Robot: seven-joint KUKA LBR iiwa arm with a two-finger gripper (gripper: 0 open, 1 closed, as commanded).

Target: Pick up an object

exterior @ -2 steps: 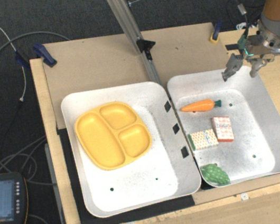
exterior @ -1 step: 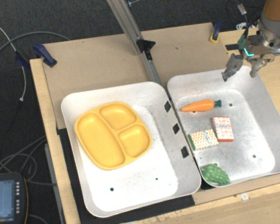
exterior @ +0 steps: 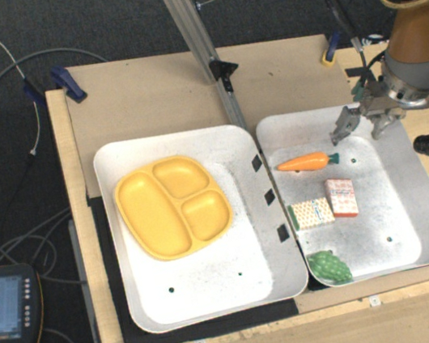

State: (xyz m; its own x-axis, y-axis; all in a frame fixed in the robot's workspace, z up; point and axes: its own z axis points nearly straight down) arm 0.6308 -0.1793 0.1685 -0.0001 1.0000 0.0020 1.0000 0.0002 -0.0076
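Observation:
The right bin holds an orange carrot near its back left. A small red and white box lies in the middle, with a pale patterned box beside it on the left. A green leafy item rests at the bin's front left corner. My gripper hovers over the back of the right bin, to the right of the carrot. Its two fingers are spread apart with nothing between them.
The left bin holds a yellow three-compartment plate. A metal pole rises from the bench behind the bins. Blue clamps sit at the bench's back corners. A tablet lies on the floor at left.

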